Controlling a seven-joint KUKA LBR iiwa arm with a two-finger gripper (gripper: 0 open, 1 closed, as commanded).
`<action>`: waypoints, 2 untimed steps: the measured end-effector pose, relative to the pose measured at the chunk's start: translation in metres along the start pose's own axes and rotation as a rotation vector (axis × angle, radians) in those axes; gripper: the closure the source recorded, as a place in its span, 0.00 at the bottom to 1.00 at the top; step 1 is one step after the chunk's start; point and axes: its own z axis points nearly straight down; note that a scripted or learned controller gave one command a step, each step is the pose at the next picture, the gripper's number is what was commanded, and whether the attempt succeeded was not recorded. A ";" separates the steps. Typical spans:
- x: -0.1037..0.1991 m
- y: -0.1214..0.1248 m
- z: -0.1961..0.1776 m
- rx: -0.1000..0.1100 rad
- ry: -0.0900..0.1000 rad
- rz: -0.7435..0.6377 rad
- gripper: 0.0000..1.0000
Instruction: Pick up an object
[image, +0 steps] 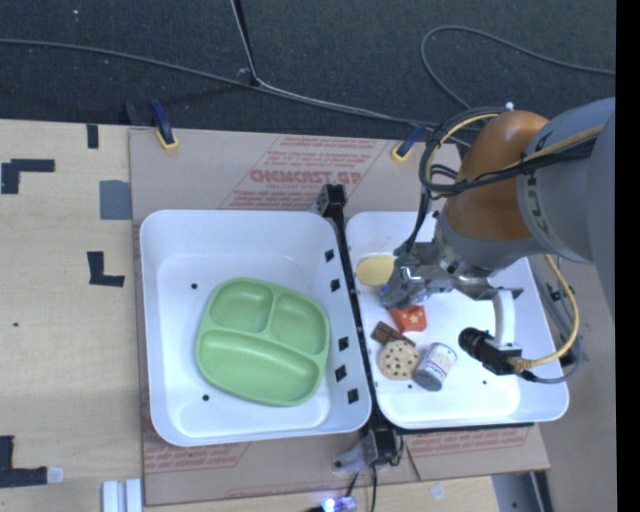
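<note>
Gripper (403, 291) is down in right bin (530, 400), at its left side, just above red packet (411, 318); can't tell finger state. Yellow item (376, 270) sits just far-left of it. Cookie (397, 359) & small can (434, 365) lie nearer. Green divided plate (264, 341) in left bin (165, 300).

This is a robotics lab or test cell, not a home. 2 shallow white bins (160, 250) sit side by side on a cardboard sheet (300, 170) held to a plywood bench (60, 330) by clamps (163, 128). Black tape marks (100, 268) dot the wood, and loose cables (300, 95) run across the dark carpet (330, 40) behind. An industrial grey arm (560, 180) with an orange band (495, 175) reaches over the right bin.
</note>
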 end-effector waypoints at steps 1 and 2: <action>0.056 0.007 -0.016 -0.001 0.000 -0.001 1.00; 0.108 0.011 -0.028 -0.001 0.000 -0.001 1.00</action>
